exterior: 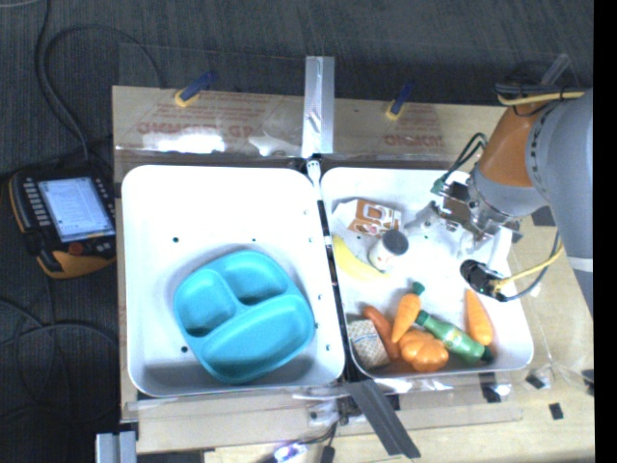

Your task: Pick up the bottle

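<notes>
The green bottle (451,338) lies wedged among carrots (406,314) at the bin's (521,355) near wall, below and well apart from the jaws (445,204), so a grab may catch a carrot instead; the arm (540,167) reaches in low from the right, whether the jaws are parted I cannot tell.

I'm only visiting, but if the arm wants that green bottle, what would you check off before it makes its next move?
1. Bottle located: ok. The green bottle lies on its side near the front of the right bin.
2. End effector lined up over the bottle: not ok. It sits toward the back of the bin, away from the bottle.
3. Room around the bottle: not ok. Carrots and an orange vegetable press against it.
4. End effector free of any load: cannot tell.
5. Blue divided plate out of the way: ok. It lies in the left bin.
</notes>
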